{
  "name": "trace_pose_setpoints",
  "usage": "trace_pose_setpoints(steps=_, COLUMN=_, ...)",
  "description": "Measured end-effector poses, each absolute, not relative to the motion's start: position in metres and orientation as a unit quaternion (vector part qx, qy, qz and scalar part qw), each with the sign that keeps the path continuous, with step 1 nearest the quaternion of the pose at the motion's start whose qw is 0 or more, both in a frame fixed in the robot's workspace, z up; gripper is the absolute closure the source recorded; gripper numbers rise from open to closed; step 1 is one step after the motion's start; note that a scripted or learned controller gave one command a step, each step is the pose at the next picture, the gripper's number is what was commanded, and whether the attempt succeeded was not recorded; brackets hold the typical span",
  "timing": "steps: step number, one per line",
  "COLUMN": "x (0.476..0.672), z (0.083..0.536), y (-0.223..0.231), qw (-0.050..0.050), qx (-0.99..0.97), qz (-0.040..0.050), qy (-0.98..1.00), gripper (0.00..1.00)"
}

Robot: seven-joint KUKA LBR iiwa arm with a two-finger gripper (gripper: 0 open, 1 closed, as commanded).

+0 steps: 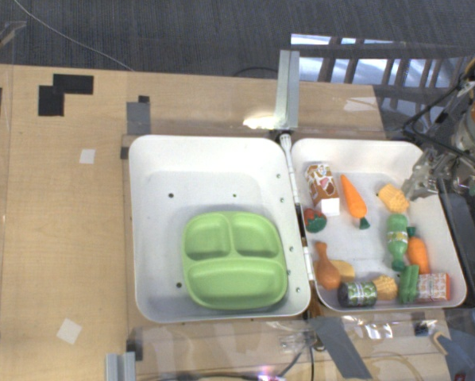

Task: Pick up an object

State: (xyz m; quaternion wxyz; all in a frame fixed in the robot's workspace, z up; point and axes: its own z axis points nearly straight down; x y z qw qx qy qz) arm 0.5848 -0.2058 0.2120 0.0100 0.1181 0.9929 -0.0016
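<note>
Camera view: lower right of frame, right bin (452, 213) held a dark can (357, 294), a red box (433, 286), a green bottle (396, 236), a chicken leg (326, 268). Further up, a carrot (353, 198) and a corn cob (393, 198). Left bin (150, 213) held a green tray (235, 260). Gripper (422, 182) hung at the right bin's upper right edge, just beside the corn; grip state cannot be told. Nothing looked lifted yet; the pick was left to do.
</note>
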Motion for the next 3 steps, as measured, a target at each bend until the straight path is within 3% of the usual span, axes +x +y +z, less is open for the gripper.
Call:
trace_pose_setpoints(steps=1, x=0.606, z=0.325, y=-0.169, qw=0.010, qx=0.214, qz=0.0004, qy=0.977, gripper=1.00)
trace_pose_setpoints(steps=3, x=0.609, z=0.348, y=-0.167, qw=0.018, qx=0.209, qz=-0.0003, qy=0.978, gripper=1.00)
